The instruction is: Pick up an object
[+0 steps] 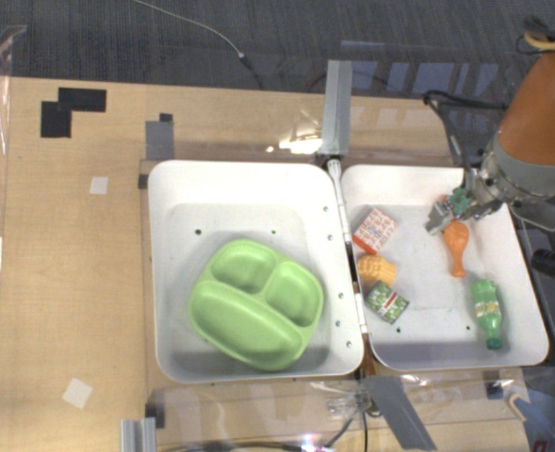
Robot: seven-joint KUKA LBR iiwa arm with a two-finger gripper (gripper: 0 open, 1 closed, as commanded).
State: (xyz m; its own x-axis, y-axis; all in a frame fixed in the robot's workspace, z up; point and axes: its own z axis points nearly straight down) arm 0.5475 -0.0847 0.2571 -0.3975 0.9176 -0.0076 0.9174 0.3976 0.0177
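Arm (541, 111) low over right bin (428, 342), jaws by orange drumstick (457, 244)

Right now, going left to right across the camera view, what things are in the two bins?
Green divided plate → red-and-white carton → orange chicken drumstick → green bottle.
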